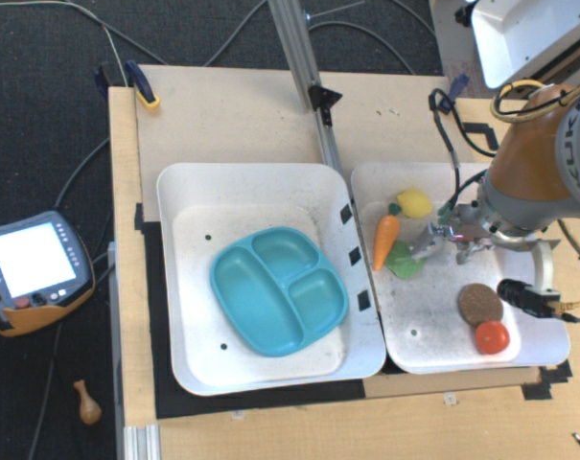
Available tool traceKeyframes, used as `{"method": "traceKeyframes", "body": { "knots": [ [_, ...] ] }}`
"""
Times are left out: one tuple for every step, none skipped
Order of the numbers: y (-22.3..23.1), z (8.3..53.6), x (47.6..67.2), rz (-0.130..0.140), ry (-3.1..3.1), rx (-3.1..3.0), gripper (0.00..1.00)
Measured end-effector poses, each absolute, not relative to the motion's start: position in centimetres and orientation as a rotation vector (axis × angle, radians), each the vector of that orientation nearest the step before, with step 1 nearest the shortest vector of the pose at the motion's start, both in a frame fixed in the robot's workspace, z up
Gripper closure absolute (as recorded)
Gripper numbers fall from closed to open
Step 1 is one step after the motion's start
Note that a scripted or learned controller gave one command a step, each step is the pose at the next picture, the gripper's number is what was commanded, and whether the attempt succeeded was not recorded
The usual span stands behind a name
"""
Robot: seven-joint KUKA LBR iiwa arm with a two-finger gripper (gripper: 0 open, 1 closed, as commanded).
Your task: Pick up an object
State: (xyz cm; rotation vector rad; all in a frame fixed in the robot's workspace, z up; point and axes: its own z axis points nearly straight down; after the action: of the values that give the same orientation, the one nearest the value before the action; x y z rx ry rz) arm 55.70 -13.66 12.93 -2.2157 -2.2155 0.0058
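Speckled white bins (270,185), smooth compartmented teal plate (278,289)

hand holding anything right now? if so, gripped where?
Cannot be told. The hand is low in the right bin, right at the green toy beside the carrot, but the view doesn't show anything between its fingers.

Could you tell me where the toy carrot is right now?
The carrot lies in the right bin near its left wall, below-left of the lemon, beside a green item.
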Motion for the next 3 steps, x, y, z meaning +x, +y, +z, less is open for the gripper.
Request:
{"method": "traceKeyframes", "body": {
  "knots": [
    [-13.6,8.8,56.0,-0.006,-2.222,-2.223,0.00],
    [-13.6,10.1,56.2,-0.014,-2.227,-2.226,1.00],
    [-12.5,15.6,56.4,-0.006,-2.227,-2.222,1.00]
  ]
}}
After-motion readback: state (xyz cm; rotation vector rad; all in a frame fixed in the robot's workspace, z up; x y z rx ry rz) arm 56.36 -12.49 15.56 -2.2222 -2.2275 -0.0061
